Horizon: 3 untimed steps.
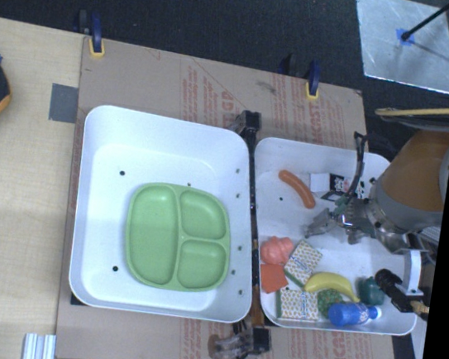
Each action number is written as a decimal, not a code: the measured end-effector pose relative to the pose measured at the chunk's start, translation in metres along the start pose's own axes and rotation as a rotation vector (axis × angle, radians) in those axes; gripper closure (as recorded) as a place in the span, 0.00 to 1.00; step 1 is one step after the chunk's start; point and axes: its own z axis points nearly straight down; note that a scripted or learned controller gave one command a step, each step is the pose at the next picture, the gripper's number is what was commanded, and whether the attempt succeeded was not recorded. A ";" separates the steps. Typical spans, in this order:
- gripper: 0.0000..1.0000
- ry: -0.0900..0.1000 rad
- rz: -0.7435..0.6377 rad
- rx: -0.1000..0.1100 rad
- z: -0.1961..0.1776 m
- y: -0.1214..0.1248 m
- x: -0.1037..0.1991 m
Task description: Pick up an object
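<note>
Gripper (324, 223) low in right bin (281, 162), fingers spread, nothing between them; sausage (297, 188) at eleven o'clock, banana (332, 282) at six; green tray (177, 236) in left bin (92, 197).

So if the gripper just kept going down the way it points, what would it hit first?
Most likely the bare white floor of the right bin: the gripper hangs over an open patch, with the sausage to its left and apart. Depth is hard to judge from this slanted view.

A pale green plastic divided plate (176, 237) is seen in a white bin (96, 197); a yellow banana (331, 282) and an orange sausage (297, 188) are seen.
</note>
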 end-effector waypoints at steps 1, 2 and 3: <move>0.00 -0.001 -0.002 -0.003 0.016 0.067 0.036; 0.00 0.006 0.008 0.028 0.019 0.098 0.034; 1.00 0.002 0.004 0.028 0.009 0.097 0.032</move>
